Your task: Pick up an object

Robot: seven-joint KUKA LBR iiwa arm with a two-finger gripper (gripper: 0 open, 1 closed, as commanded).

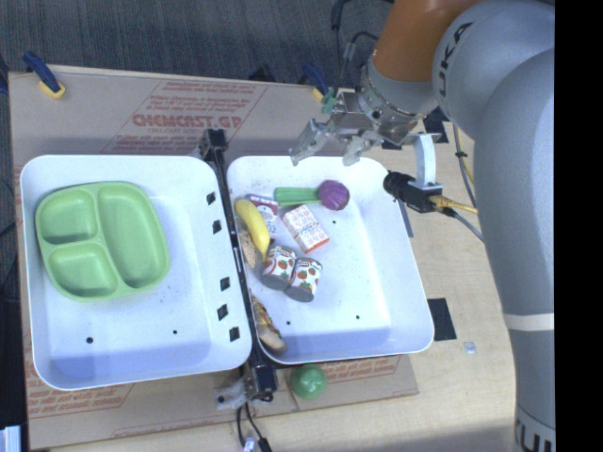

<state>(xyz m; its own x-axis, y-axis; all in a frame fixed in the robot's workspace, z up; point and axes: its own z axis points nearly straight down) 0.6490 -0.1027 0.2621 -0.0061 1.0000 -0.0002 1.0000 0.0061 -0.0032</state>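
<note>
Brown cardboard lies under two white bins, and the gripper hangs open and empty above the purple toy vegetable, probably light, hard, best pinched across its green stem.

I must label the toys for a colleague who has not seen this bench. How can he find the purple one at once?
Look in the right bin, at its far end below the end effector. The purple toy lies there, a round head on a green stem. The banana and the cartons nearby are not purple.

Robot lab: industrial arm over cardboard-lined bench.
</note>
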